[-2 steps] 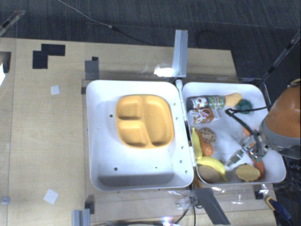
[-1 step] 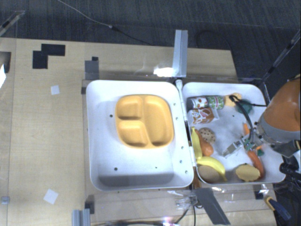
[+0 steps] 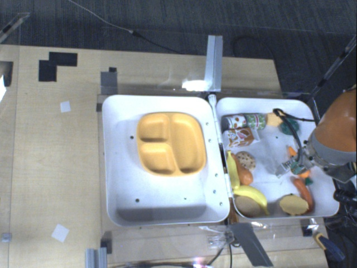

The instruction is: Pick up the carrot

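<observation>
The carrot (image 3: 302, 188) lies in the right bin (image 3: 262, 107), near its right wall, beside a potato piece (image 3: 293, 204). The gripper (image 3: 294, 166) sits just above it; whether it is clenched or released, I cannot tell.

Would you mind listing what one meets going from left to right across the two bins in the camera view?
Yellow divided plate → banana → potato → carrot → the arm's orange band.
</observation>
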`<state>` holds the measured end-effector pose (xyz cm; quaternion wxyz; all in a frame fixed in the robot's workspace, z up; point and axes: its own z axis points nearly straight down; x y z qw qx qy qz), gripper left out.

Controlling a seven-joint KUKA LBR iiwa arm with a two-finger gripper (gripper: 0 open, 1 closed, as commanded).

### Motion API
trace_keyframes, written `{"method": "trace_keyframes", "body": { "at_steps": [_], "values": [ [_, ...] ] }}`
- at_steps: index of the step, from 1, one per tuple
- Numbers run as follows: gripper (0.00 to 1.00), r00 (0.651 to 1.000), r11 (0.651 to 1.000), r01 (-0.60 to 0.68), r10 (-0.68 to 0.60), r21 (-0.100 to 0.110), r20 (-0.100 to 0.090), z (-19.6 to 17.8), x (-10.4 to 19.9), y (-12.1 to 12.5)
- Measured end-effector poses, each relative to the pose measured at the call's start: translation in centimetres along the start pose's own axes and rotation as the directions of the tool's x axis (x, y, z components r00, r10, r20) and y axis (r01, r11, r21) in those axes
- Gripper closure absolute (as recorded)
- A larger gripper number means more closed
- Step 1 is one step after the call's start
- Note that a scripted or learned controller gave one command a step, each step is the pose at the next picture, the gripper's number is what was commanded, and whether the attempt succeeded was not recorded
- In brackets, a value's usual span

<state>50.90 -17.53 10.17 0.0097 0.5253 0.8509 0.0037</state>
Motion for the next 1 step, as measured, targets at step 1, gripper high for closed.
{"method": "trace_keyframes", "body": {
  "at_steps": [1],
  "values": [
    [1.00,0.998,0.998,-0.059,0.059,0.008,-0.007,-5.47,3.23,1.78]
  ]
}}
